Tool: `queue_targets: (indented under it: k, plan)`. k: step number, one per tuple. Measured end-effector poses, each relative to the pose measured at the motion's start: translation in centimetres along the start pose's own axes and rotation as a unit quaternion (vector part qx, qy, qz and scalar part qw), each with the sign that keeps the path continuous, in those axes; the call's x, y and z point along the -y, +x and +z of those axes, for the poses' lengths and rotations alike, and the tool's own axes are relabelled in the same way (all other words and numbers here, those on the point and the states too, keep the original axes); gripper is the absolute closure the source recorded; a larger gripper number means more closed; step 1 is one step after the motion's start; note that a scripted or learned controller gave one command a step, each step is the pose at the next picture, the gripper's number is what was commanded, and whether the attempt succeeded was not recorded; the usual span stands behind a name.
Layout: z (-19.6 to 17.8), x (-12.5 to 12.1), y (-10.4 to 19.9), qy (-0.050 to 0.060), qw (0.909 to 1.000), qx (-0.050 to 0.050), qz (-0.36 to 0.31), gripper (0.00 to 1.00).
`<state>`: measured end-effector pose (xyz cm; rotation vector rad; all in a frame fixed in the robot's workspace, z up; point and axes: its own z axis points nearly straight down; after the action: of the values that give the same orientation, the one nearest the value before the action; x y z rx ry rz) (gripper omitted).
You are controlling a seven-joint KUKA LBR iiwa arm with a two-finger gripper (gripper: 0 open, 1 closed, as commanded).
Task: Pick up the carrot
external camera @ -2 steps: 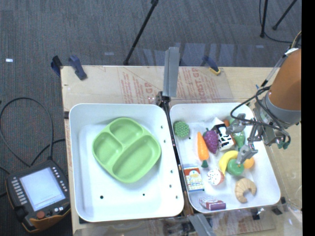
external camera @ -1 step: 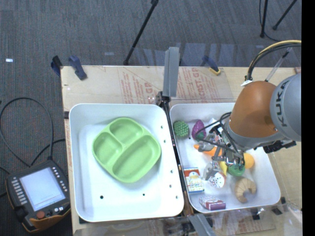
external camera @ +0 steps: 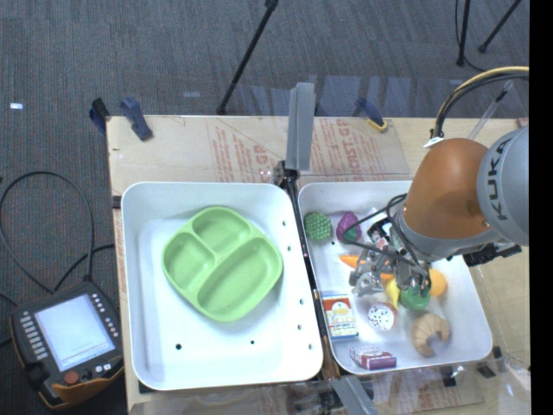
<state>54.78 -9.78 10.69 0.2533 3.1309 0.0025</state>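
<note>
Carrot point(external camera: 349, 260) lies in the right bin point(external camera: 479, 318), unlifted, just left of the gripper point(external camera: 373, 275). Finger state: cannot tell. Grasp and lift remain outstanding.

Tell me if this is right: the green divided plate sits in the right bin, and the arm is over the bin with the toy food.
Not quite. The camera view shows the green divided plate in the left bin, not the right. The rest holds: the arm is over the right bin with the toy food.

carrot point(external camera: 350, 260) half hidden (under gripper point(external camera: 380, 271))
</note>
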Motion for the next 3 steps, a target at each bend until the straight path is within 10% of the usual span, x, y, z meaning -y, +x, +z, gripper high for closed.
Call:
queue_targets:
  k: [1,2,3]
  plan:
    - [-10.0,-2.2,2.6,0.000,0.9959,0.002,0.090,1.00]
    - [-1.5,2.9,6.6,0.000,1.0000,-0.004,0.005,1.00]
    - [-1.7,2.9,6.5,0.000,1.0000,-0.002,0.004,0.00]
